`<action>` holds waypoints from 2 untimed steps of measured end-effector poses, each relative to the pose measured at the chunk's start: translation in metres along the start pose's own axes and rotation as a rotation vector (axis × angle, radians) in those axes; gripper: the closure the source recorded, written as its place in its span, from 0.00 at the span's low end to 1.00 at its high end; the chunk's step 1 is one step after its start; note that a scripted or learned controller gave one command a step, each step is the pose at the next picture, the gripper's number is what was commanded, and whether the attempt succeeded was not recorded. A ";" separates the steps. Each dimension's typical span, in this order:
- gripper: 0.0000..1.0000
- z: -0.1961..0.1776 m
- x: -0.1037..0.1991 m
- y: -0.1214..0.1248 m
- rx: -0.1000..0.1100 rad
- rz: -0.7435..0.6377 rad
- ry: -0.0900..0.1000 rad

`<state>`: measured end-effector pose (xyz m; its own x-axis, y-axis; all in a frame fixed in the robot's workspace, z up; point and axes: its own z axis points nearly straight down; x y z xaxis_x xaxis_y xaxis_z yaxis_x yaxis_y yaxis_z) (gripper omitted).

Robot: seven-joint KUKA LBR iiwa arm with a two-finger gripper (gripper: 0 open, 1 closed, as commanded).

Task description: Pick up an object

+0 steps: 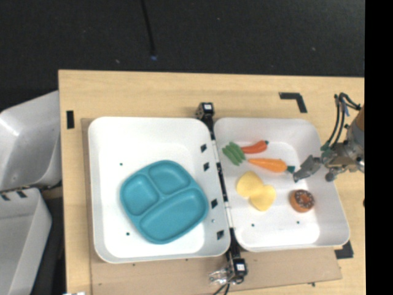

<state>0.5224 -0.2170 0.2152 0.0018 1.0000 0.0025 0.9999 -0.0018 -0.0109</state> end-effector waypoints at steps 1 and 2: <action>0.00 -0.007 0.000 0.003 -0.012 -0.003 -0.003; 0.00 0.055 -0.004 -0.003 -0.006 -0.001 -0.003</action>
<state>0.5192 -0.2205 0.1600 0.0005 1.0000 -0.0001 1.0000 -0.0005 -0.0048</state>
